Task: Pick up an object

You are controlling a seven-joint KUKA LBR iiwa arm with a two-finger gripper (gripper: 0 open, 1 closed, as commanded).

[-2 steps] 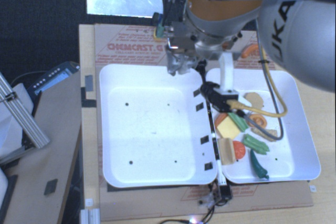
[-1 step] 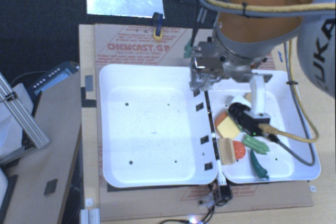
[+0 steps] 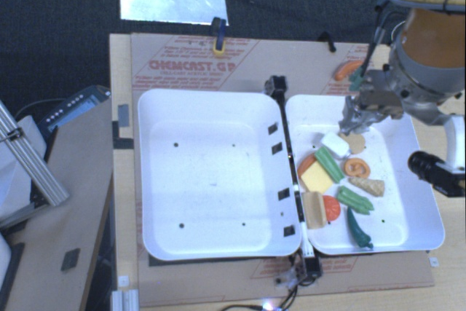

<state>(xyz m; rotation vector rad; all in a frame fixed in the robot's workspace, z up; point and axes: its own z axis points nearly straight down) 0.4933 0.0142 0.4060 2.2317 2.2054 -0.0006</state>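
My gripper [image 3: 352, 126] hangs over the back part of the right bin [image 3: 408, 229], just above a white block [image 3: 335, 145] and a small tan piece [image 3: 357, 143]. Nothing is visibly held. In front of them lie a long green vegetable [image 3: 328, 165], a yellow wedge [image 3: 316, 177], an orange ring-shaped pretzel [image 3: 357, 167], a tan piece [image 3: 368, 186], a green pod [image 3: 354, 199], a red round piece [image 3: 331, 208], a tan bread slice [image 3: 314, 209] and a dark green pepper [image 3: 358, 229].
The left bin [image 3: 211, 178] stands beside the right one, with a black clip rail [image 3: 285, 156] between them. An orange toy [image 3: 348, 71] lies on the cardboard behind the right bin. A yellow and blue clamp [image 3: 218, 40] stands at the back.
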